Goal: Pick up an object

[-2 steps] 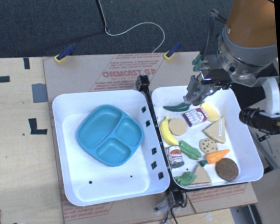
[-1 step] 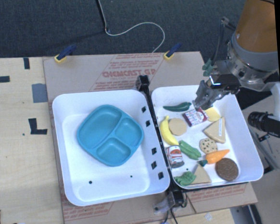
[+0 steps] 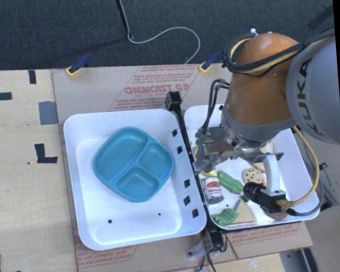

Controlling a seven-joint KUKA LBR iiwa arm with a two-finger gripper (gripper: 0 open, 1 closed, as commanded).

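On brown cardboard [image 3: 149,90] sit two white bins [image 3: 79,169]; beyond lies dark carpet [image 3: 44,25]; finger state unclear.

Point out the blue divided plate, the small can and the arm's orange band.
blue divided plate [image 3: 134,163], camera view, central ridge.
small can [image 3: 213,190], camera view, label side.
orange band [image 3: 260,84], camera view, its top curve.

counter [image 3: 22,191]: pale wood, black marks | cardboard sheet [image 3: 148,88] lies flat on it | two white bins: left bin [image 3: 89,227], right bin [image 3: 298,157], side by side on the cardboard
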